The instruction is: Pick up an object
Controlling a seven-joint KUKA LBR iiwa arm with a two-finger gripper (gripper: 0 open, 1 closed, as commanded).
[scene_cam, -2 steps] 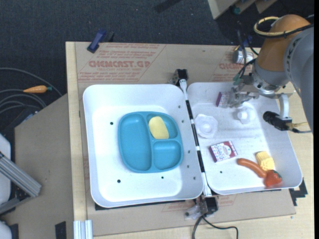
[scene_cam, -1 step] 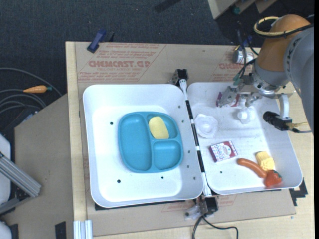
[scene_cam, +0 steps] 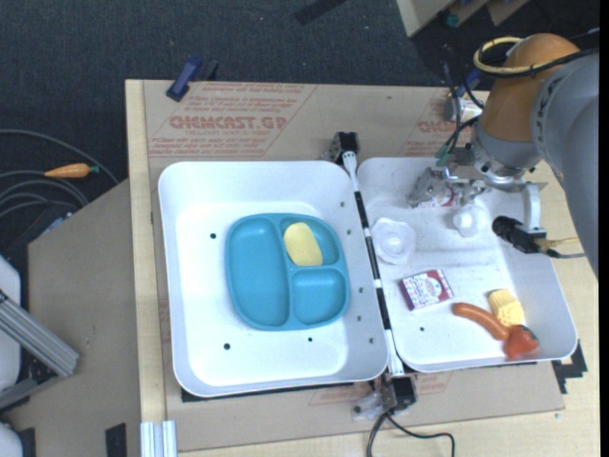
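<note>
Two shallow white bins sit side by side. The left bin [scene_cam: 190, 255] bears a blue three-compartment plastic tray [scene_cam: 276, 284] with a yellow oval lump [scene_cam: 304, 244] in its 1 o'clock compartment. The right bin [scene_cam: 547, 284] holds a clear plastic cup [scene_cam: 391, 238] at 9 o'clock, a small red-and-white packet [scene_cam: 424, 288] near centre, and an orange carrot-like toy [scene_cam: 485, 320] touching a yellow corn piece [scene_cam: 506, 306] at 5 o'clock. The grey two-finger gripper [scene_cam: 455, 198] hangs low at 12 o'clock; whether its fingers stand wide or narrow cannot be told, and nothing is seen between them. Step judged: approach, nothing lifted. Next move calls for settling over one item, likely the cup or packet, then closing squarely.
</note>
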